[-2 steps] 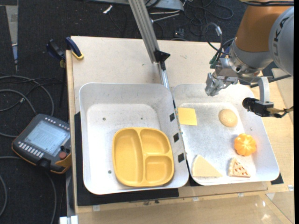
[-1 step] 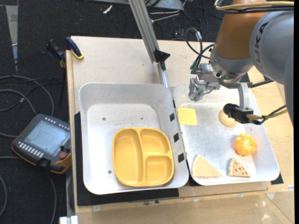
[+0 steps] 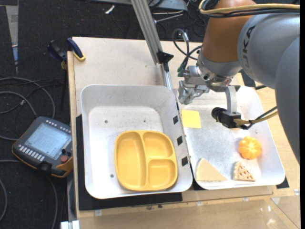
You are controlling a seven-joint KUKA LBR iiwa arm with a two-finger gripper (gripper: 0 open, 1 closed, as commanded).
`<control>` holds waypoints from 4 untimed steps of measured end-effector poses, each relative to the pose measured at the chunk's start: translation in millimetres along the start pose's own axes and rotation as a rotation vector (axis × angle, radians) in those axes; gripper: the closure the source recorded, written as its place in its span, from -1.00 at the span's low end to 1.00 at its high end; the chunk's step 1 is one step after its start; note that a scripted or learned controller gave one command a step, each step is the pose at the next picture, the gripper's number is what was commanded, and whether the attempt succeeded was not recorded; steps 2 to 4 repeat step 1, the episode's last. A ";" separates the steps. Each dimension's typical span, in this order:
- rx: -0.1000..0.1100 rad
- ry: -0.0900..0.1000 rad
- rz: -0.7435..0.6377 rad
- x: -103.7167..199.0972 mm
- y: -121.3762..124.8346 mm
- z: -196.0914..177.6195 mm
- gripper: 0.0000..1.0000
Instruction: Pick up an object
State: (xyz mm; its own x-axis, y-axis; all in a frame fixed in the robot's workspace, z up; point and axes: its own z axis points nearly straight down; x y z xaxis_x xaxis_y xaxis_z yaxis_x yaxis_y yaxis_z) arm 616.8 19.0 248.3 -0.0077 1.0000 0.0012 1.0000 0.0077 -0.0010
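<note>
My gripper (image 3: 187, 94) hangs over the far left corner of the right bin (image 3: 271, 168), close to the divider between the bins. Just in front of it a flat yellow square (image 3: 191, 119) lies on the bin floor, apart from the gripper. An orange fruit (image 3: 250, 148) sits at the bin's right side. Along the near edge lie a beige wedge (image 3: 209, 171) and a small waffle-patterned wedge (image 3: 244, 171). Nothing shows in the gripper.
The left bin (image 3: 95, 104) holds a yellow divided plate (image 3: 145, 160). A black fitting on a cable (image 3: 226, 117) hangs from the arm over the right bin's middle. A slanted metal post (image 3: 148, 27) rises behind the bins. A teach pendant (image 3: 44, 144) lies left of the bench.
</note>
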 end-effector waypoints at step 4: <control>-0.002 0.001 -0.001 54.2 0.5 0.8 1.00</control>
